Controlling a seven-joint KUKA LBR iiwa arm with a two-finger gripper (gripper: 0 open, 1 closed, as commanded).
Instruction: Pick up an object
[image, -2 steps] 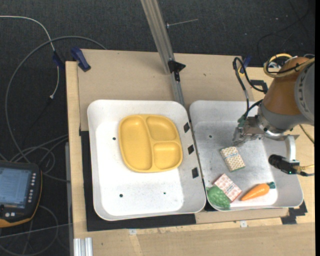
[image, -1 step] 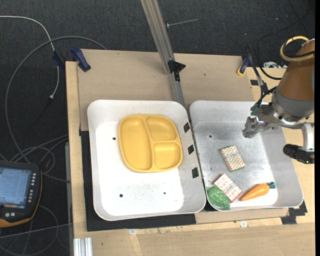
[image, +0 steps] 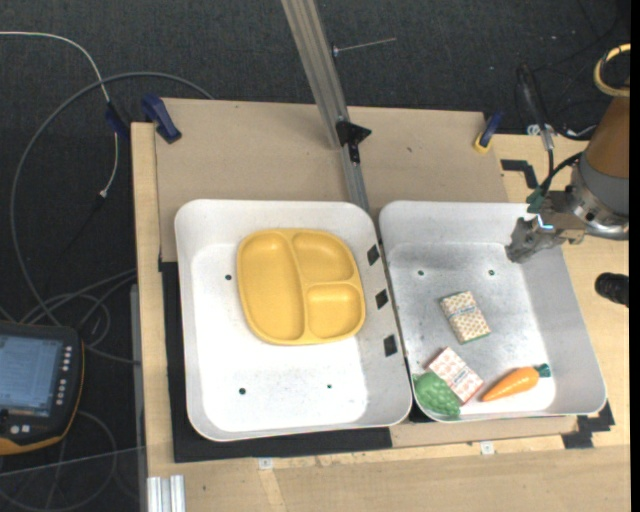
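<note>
Carrot (image: 514, 383), two boxes, green item in right bin (image: 580, 300), yellow tray (image: 300, 285) in left.

1 fixed camera looks down at a slant on both bins (image: 200, 300) from above.

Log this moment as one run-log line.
gripper: above right bin's upper right corner, nothing seen held | right bin: patterned box, second box, green item, carrot | left bin: yellow tray
</note>
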